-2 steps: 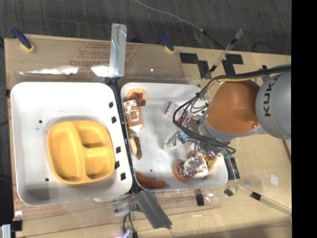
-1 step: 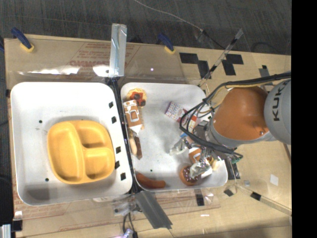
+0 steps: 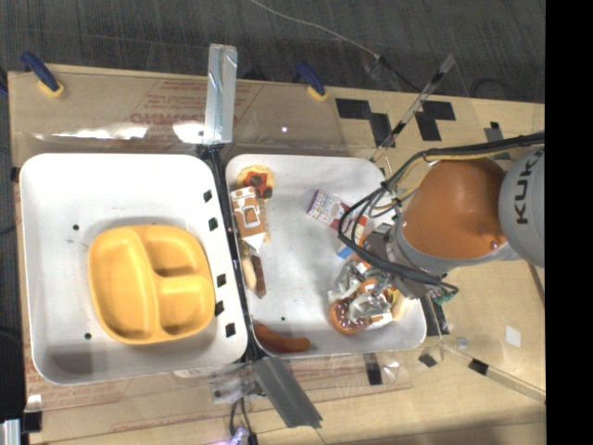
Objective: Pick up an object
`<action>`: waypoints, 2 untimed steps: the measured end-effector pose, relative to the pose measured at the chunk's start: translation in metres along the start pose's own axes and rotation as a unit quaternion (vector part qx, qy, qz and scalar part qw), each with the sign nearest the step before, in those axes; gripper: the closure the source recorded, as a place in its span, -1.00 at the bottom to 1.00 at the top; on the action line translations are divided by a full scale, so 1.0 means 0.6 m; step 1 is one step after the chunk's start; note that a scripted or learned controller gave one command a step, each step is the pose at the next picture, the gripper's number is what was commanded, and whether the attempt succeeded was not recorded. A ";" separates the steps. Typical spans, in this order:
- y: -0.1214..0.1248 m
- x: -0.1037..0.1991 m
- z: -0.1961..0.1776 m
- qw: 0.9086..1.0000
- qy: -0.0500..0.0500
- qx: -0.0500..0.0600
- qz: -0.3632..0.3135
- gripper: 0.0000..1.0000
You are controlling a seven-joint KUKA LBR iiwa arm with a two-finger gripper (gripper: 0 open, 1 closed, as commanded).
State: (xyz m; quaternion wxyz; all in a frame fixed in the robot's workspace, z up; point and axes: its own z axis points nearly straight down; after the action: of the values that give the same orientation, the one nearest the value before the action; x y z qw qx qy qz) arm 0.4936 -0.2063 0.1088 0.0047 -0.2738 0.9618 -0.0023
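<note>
One gripper (image 3: 366,290) low in right bin (image 3: 296,295), directly over donut (image 3: 350,317); grip state unclear.

We can read "KU" in dark capitals on the grey arm (image 3: 523,202), running sideways near the view's right edge, the rest of the word cut off. Faint reddish print runs across the cardboard (image 3: 167,100) behind the bins, too pale and blurred for us to make out. The small purple packet (image 3: 324,208) carries printing we cannot read.
</note>
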 end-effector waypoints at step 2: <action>-0.055 -0.080 -0.165 0.994 0.004 -0.003 0.108 1.00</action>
State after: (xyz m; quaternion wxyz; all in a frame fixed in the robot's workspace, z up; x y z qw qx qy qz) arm 0.5508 -0.2092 0.2082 0.0003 -0.1684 0.9857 0.0002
